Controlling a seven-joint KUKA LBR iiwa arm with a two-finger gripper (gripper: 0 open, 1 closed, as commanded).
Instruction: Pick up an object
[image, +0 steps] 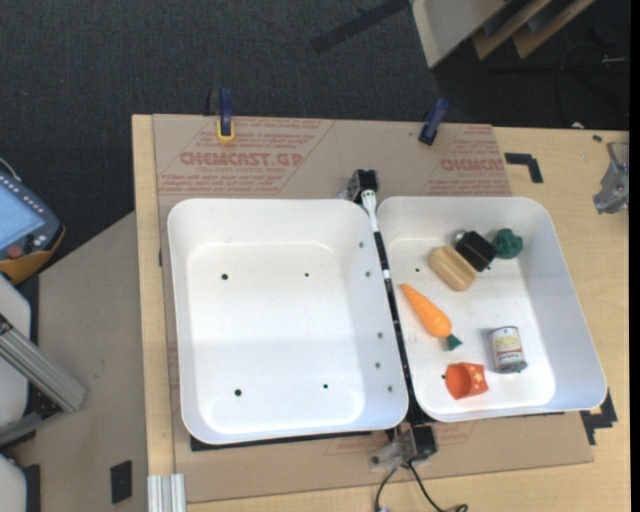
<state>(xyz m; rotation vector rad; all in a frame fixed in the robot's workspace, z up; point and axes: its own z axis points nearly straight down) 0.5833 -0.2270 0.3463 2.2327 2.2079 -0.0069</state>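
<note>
Six small objects lie in the right bin (560, 300), and any of them can serve as the pick target. An orange carrot (427, 311) lies near the bin's centre, tilted, with its green tip toward 5 o'clock. At 1 o'clock from the carrot lies a tan block (452, 268). A black object (475, 250) touches that block on its 2 o'clock side. A green object (509, 242) sits just beside the black one, toward 3 o'clock. At 4 o'clock from the carrot lies a small can (508, 350) with a pale label. At 8 o'clock from the can lies an orange-red item (465, 381), near the bin's 6 o'clock wall. None of the six is lifted; all rest on the bin floor.

The left bin (190, 300) stands directly at 9 o'clock from the right bin, the two rims touching along a dark seam. Both bins rest on a brown printed sheet (300, 150) that covers the surface. Two blue clamps (224, 105) grip the sheet's 12 o'clock edge.

The claw (612, 186) appears as a grey metal part at the frame's 3 o'clock edge, well apart from the objects and outside the bin. Whether it is apart or together cannot be told.
</note>
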